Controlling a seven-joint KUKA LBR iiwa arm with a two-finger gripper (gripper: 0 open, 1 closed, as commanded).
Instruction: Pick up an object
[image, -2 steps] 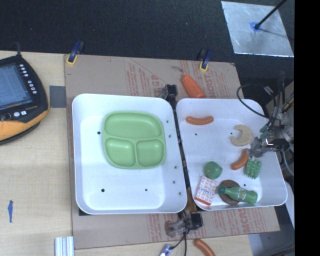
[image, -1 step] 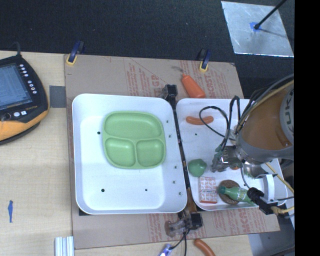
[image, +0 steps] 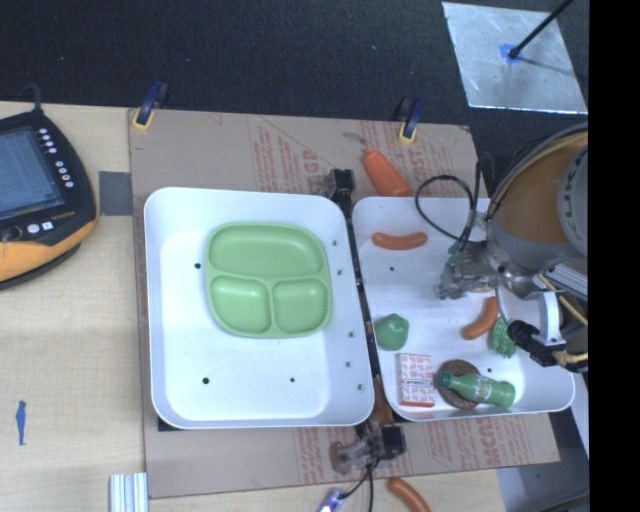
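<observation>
Targeting the orange sausage (image: 481, 318): it lies just below-right of the gripper (image: 460, 278), near it, long axis slanting up to the right. Can't tell gripper state. Further below sit a green bottle (image: 478, 387) and a red-print packet (image: 414, 380), text unreadable.

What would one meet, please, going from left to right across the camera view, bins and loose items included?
Teach pendant → left bin holding the green divided plate → green pepper → small carton → gripper.
</observation>
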